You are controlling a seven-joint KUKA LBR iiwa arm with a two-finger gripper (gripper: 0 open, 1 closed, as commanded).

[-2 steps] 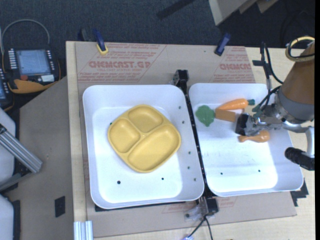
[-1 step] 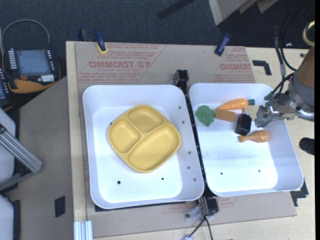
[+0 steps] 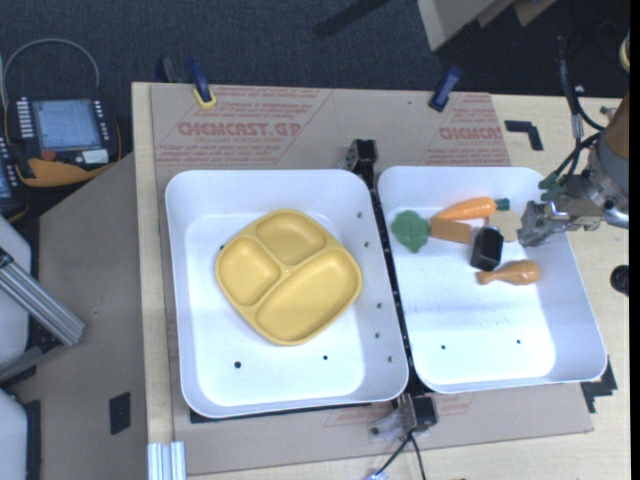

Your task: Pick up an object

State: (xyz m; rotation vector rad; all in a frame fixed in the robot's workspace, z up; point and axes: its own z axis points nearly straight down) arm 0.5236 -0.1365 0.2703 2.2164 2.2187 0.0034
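Hovering at the right bin's point(image 3: 560, 368) far edge, our gripper point(image 3: 532, 226) sits near the carrot point(image 3: 466, 209) and black block point(image 3: 487, 248). We cannot tell how its jaws stand.

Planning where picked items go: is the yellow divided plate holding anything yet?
Empty. The yellow divided plate lies flat in the left bin, all three compartments showing bare yellow.

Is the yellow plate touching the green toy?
Apart. The camera view shows the yellow plate in the left bin and the green toy in the right bin, with both bin walls between them.
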